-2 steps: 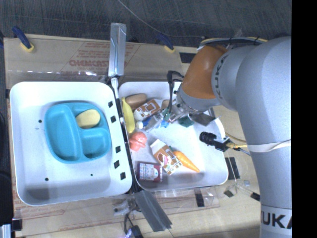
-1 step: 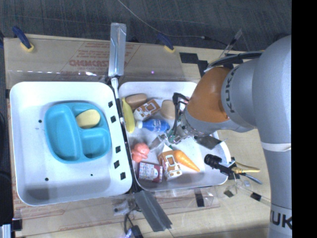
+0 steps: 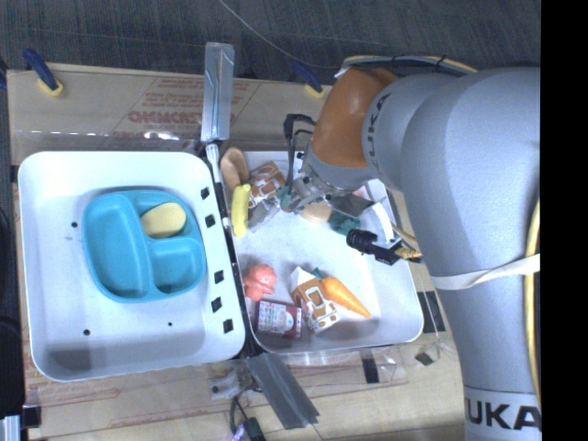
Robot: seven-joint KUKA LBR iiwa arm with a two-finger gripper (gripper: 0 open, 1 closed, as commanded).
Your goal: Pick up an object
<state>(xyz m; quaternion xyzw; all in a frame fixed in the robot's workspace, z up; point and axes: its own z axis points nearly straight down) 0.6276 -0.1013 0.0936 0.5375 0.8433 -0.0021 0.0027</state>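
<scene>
My gripper [image 3: 294, 197] is low in the far part of the right bin [image 3: 404, 312], below the arm's orange band. It hangs over a cluster of items: a brown snack packet [image 3: 266, 180], a yellow banana [image 3: 240, 209] just to its left and a pale round item [image 3: 317, 212] to its right. The wrist hides what lies straight beneath it. Nearer the front of this bin lie a pink ball [image 3: 260, 280], an orange carrot [image 3: 346, 296], a small juice carton [image 3: 314, 305] and a red packet [image 3: 277, 320].
The left bin [image 3: 46, 329] holds a blue divided tray [image 3: 119, 246] with a yellow, lemon-like item [image 3: 163, 219] in it. A tan wooden piece [image 3: 233, 165] leans at the right bin's far left corner. The arm's grey body covers the right side of the bench.
</scene>
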